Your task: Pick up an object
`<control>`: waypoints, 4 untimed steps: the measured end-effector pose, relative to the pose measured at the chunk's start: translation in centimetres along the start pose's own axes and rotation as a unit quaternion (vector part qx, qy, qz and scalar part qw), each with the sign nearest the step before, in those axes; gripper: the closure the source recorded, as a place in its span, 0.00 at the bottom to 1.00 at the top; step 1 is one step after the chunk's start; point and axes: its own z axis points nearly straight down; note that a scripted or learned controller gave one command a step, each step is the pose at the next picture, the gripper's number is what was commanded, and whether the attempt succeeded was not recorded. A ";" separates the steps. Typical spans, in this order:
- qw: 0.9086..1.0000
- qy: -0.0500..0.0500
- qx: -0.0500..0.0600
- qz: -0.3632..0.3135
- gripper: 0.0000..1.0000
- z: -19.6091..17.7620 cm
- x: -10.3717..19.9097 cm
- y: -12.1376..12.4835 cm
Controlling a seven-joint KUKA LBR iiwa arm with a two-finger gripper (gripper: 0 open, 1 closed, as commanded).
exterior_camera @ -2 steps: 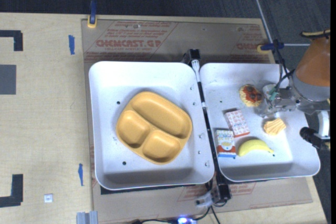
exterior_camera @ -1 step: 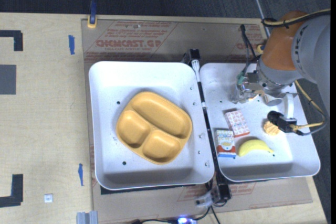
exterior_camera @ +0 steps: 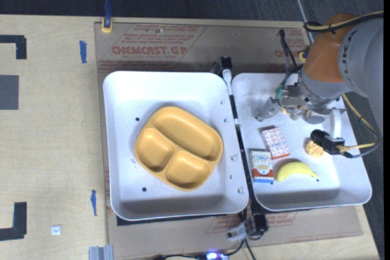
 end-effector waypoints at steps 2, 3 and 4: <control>1.000 -0.001 -0.003 0.000 0.00 -1.2 0.0 0.1; 1.000 0.001 0.001 0.001 0.00 -0.1 2.1 -9.8; 1.000 0.000 -0.001 0.001 0.00 -0.1 2.7 -13.5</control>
